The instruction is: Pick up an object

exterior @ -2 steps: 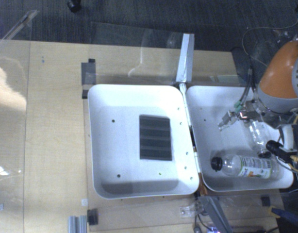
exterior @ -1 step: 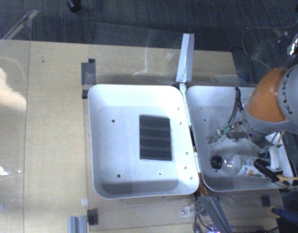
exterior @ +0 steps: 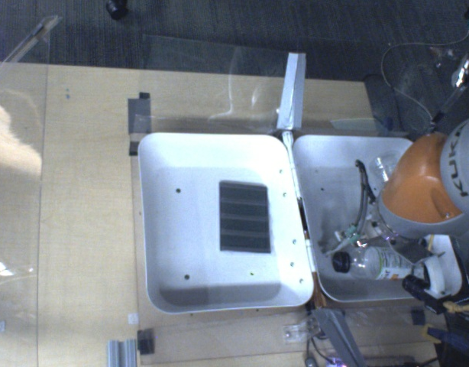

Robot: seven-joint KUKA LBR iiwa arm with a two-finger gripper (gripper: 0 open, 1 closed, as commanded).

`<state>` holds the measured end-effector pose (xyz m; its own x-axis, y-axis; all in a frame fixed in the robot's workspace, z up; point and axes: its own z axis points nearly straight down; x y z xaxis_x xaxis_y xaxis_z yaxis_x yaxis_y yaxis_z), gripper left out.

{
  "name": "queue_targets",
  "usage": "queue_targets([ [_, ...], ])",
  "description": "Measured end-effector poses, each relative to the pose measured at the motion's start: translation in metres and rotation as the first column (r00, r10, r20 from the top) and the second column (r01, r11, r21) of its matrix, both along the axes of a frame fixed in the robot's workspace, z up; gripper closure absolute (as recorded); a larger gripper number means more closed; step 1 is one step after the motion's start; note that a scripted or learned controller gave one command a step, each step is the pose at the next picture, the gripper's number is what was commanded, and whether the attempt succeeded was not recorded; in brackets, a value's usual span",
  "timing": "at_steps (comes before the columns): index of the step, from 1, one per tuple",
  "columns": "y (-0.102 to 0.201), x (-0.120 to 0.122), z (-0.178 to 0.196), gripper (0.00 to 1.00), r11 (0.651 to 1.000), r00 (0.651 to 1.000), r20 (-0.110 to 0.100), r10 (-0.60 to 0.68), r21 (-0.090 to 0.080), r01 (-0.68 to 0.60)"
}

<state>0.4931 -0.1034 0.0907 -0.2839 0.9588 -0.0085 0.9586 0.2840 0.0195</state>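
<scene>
Camera view: the hand [exterior: 355, 239] sits low in the right bin [exterior: 326, 205] near a clear bottle [exterior: 376, 264]; its state I cannot tell. The round bottle may roll away.

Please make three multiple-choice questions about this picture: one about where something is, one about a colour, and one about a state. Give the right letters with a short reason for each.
1. Where does the dark ribbed pad lie?
A. in the left bin
B. in the right bin
C. on the wooden bench

2. What colour is the band on the arm?
A. blue
B. orange
C. green

3. How does the clear bottle with the black cap rest?
A. standing upright
B. lying on its side
C. hanging above the bin

Answers:
1. A, the pad sits flat near the middle of the left bin.
2. B, the rounded band over the right bin is orange.
3. B, the bottle lies along the floor of the right bin with its cap pointing left.
</scene>
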Motion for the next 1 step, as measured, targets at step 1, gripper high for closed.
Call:
queue_targets([
  [1,-0.0007,0.0392,-0.0012,0.0,0.932,0.932,-0.008,-0.361,0.007,0.362],
])
